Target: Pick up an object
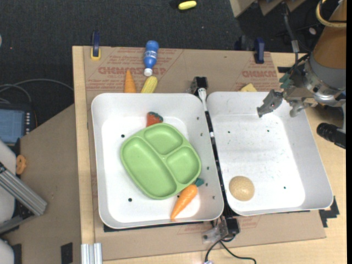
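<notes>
Currently, hand: the hand (280,99) hangs over the far right corner of the right bin (308,164), its two fingers spread apart with nothing between them.
Arm: grey with an orange band, reaching in from the right.
Right bin: one tan round ball (241,187) lies near its front left corner, well apart from the hand.
Left bin: the left bin (104,164) holds a green divided plate (160,160); an orange toy carrot (183,200) lies at the plate's front edge, touching it, and a small red and green piece (154,117) peeks out at the plate's far edge.
Worktop: outside the bins, on the far side, lie a blue and white bottle (150,57), a yellow corn cob (149,84) and a second small carrot (129,82).
Likely target: the ball looks easiest, being alone on a bare floor, though I cannot tell which thing the program aims for.
Risk, ball: it would probably roll if one finger touches first, so an off-centre descent may knock it away.
Risk, carrot: it sits tight against the plate, so a finger could land on the rim and the hand would close on nothing.
Risk, walls: things near a bin's wall leave little room for a finger.
</notes>
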`<state>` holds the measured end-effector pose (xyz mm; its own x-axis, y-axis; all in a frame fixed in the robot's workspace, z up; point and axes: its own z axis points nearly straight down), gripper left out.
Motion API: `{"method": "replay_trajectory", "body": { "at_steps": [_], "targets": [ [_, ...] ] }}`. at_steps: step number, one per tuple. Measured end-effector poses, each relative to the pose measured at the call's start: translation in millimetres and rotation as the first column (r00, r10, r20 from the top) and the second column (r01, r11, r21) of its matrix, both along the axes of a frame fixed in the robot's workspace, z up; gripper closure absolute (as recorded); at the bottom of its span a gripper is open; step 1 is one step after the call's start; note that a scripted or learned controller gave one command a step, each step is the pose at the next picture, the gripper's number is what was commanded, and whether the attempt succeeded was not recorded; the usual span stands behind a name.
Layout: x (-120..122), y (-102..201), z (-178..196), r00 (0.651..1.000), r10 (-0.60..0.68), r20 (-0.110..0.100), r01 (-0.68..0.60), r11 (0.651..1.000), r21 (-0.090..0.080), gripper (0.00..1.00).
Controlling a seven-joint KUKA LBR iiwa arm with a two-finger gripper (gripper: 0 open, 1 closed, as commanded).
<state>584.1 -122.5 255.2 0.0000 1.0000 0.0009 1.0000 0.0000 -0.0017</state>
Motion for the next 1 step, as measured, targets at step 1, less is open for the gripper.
{"method": "replay_trajectory", "body": {
  "at_steps": [1],
  "targets": [
    [-75.4, -66.6, -156.4, 1.000, -0.009, -0.015, 0.009, 1.000, 0.002, 0.00]
  ]
}}
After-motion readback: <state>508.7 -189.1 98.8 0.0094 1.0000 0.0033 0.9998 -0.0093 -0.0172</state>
